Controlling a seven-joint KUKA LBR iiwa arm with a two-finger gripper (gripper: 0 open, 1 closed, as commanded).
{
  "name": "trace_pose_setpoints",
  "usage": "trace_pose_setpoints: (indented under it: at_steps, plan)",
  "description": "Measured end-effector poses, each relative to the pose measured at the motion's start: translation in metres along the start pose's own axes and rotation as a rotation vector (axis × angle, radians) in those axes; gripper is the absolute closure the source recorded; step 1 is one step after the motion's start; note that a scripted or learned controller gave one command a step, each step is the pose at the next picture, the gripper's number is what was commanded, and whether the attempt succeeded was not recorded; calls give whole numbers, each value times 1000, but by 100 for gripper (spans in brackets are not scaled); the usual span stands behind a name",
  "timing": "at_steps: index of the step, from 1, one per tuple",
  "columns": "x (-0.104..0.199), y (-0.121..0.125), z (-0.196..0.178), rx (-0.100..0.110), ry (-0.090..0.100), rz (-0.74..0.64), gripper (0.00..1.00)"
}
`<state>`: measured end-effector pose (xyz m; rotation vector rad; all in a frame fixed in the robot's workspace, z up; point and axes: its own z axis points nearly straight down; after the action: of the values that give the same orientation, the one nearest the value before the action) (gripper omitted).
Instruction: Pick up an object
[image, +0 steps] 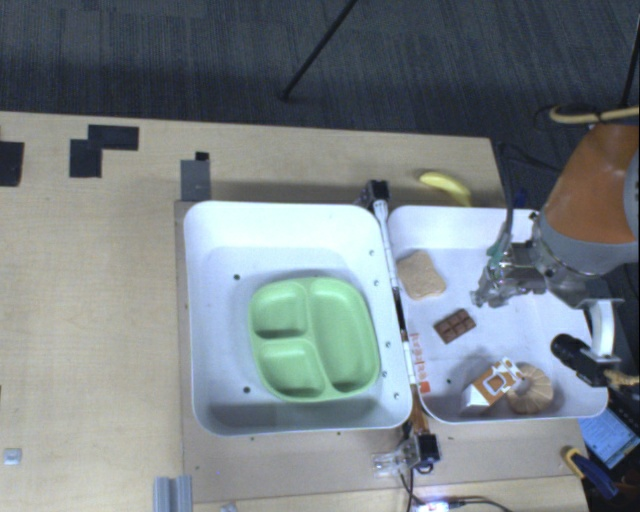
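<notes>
Two white bins side by side on the bench (90, 330). In the left bin (215, 300), a green divided plate (315, 335), lying flat in the middle, with three compartments.

In the right bin (470, 215), four small things:
- Near the left wall, toward the far-left corner, a tan flat piece (421, 275) like a slice of bread. Long axis from the far edge toward the near edge, leaning a little to the right at its near end.
- Closer to the middle of the bin, a small brown chocolate piece (455, 325), rectangular. Long axis across the bin from left to right, right end turned slightly toward the far edge. Apart from the tan flat piece.
- By the near edge, an orange-and-white box (495, 383), touching a round brown thing (530, 390) on its right.

Over the right half of this bin, the gripper (492, 290), reaching in from the right under the grey arm (600, 200) with its orange band. Just to the right of the chocolate piece, not touching it. Nothing seen held. Spread or pressed together: not possible to tell from this angle.

On the bench beyond the far edge of the right bin, a yellow banana (445, 185).
</notes>
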<state>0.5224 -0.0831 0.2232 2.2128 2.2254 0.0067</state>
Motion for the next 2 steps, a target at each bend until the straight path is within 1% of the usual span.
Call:
trace_pose_setpoints:
  at_steps: [1,2]
  plan:
    - [-1,-1,1,2,-1,0,0]
    - [-27,27,137,-3,-2,3,0]
